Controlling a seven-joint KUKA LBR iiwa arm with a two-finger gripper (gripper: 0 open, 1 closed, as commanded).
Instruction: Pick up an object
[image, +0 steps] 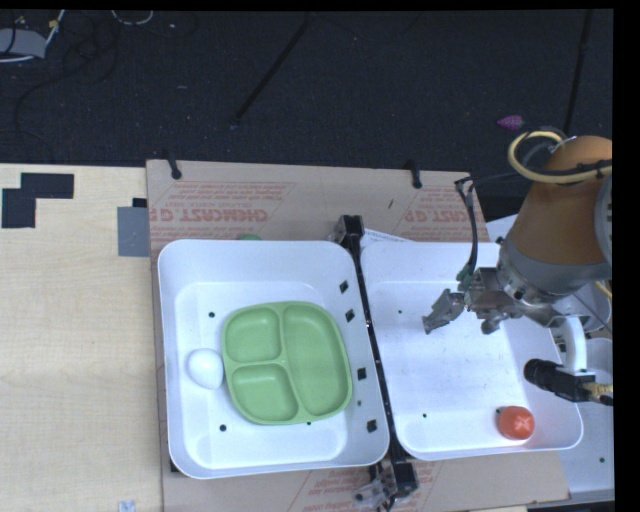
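Observation:
A small red round object (515, 423) lies in the right bin (440, 400), near its front right corner. In the left bin (190, 280) a green three-part plate (287, 360) lies flat, with a white ball (205, 368) touching its left side. My gripper (463, 319) hangs over the middle of the right bin, up and to the left of the red object and well apart from it. Its fingers are spread open with nothing between them.
A black divider (365, 340) runs between the two bins. The grey arm with its orange band (560, 210) reaches in from the right above the right bin's far right corner. A black fitting (555, 378) sits at the right bin's right rim.

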